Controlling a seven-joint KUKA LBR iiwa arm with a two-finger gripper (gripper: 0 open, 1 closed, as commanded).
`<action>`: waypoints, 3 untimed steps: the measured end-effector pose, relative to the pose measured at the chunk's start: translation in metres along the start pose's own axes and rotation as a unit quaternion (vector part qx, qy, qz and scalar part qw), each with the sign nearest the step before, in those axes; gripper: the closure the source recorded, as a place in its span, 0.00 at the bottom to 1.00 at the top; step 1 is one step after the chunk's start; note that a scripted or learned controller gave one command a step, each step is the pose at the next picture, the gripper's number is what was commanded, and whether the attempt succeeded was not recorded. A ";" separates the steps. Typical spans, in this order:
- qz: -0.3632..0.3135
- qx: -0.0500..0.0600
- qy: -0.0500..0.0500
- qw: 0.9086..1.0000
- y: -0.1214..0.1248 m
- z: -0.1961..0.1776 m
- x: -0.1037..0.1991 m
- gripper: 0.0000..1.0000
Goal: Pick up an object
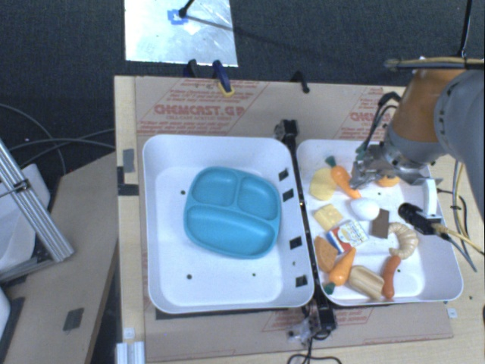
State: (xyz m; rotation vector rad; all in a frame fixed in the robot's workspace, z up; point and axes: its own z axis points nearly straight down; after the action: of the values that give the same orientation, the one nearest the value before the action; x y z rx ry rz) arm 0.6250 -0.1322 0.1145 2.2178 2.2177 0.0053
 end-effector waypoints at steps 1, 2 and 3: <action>-0.002 -0.001 0.000 1.000 0.001 -0.065 -0.002 1.00; -0.002 0.000 0.000 1.000 0.003 -0.113 -0.002 1.00; -0.004 0.003 0.001 1.000 -0.027 -0.113 0.054 1.00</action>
State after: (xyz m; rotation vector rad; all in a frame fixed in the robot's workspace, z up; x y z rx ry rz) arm 0.5973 -0.0785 0.2270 2.2128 2.2315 0.0015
